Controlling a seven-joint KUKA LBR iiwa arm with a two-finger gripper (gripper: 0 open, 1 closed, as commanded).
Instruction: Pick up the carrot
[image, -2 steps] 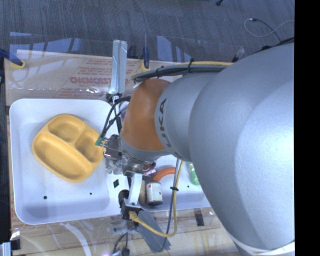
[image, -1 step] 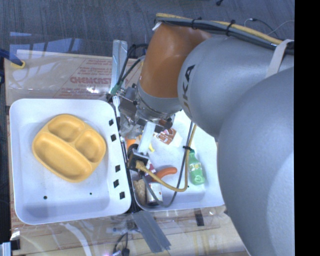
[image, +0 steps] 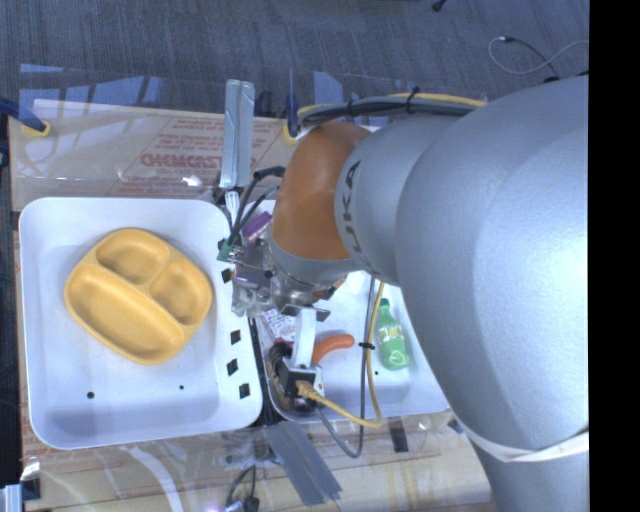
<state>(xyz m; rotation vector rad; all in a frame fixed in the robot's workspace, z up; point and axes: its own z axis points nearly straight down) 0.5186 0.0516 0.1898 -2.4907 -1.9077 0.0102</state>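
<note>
Carrot (image: 334, 346) lies near green bottle (image: 391, 341) (arm (image: 480, 250) overhead).

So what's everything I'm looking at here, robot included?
shallow white plastic bins: two, white, side by side on the bench; left bin, right bin
yellow divided plastic plate: one, yellow, in the left bin
orange carrot: one, orange, in the right bin, close to the gripper
green plastic bottle: one, green, in the right bin, beside the carrot
robot arm: one, grey with an orange band, reaching over the right bin
gripper: one, metal grey, over the right bin's left side
</note>
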